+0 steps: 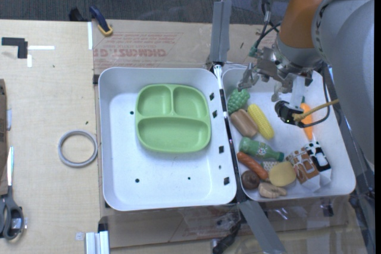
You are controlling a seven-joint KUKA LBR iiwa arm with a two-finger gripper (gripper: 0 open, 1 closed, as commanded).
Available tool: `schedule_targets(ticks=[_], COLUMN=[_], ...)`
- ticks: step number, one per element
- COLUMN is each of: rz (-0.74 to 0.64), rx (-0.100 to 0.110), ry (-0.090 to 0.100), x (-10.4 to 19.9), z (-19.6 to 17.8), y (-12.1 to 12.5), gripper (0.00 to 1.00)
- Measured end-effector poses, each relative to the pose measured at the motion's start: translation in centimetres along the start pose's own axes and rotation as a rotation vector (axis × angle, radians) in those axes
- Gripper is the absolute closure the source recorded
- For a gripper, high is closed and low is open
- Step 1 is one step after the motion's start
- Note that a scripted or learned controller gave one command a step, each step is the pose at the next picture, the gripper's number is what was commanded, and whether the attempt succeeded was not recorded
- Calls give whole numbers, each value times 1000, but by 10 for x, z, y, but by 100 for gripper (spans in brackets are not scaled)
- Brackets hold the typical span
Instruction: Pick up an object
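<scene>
The potato [272, 190] lies at the near edge of the right bin [340, 175], with the yellow round [282, 174] just behind it. Farther back in that bin the corn cob [260, 121] rests beside the sausage [243, 122], below my gripper [262, 73], which hangs over the bin's far end; whether it is clenched or released I cannot tell

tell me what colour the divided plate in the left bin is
Light green plate, plain, clearest in the camera view.
</scene>
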State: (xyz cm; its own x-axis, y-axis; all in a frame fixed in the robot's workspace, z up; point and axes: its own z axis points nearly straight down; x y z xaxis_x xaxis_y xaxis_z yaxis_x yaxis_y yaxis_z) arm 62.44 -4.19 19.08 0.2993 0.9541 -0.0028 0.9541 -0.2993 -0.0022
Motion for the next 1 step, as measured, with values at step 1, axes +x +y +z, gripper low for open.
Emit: schedule_targets(ticks=[1], rz=[0], rx=[0], ry=[0], x=[0], z=[0], y=[0], gripper=[0])
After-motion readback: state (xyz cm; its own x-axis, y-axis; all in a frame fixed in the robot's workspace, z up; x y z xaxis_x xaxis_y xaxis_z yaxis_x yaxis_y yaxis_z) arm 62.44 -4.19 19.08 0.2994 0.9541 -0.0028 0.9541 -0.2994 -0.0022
